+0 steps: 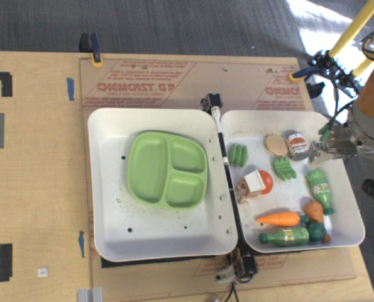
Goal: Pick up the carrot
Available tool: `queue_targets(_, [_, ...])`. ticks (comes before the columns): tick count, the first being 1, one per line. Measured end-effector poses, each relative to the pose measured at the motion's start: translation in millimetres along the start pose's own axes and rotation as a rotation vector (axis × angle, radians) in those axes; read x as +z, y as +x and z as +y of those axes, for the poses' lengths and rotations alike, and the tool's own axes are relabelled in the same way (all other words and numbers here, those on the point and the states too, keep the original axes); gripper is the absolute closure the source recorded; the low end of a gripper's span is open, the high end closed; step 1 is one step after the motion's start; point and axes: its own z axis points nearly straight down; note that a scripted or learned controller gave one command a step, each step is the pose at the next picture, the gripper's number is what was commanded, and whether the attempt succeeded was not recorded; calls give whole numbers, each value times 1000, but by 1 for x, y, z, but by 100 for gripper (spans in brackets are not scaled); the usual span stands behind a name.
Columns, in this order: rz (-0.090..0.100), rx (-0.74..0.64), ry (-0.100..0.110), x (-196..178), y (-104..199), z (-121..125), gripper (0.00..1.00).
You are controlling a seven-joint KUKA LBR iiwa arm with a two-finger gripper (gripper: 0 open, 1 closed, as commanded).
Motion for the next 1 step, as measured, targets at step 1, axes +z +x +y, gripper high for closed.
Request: queue_targets(1, [2, -369, 2, 54, 4, -49, 0])
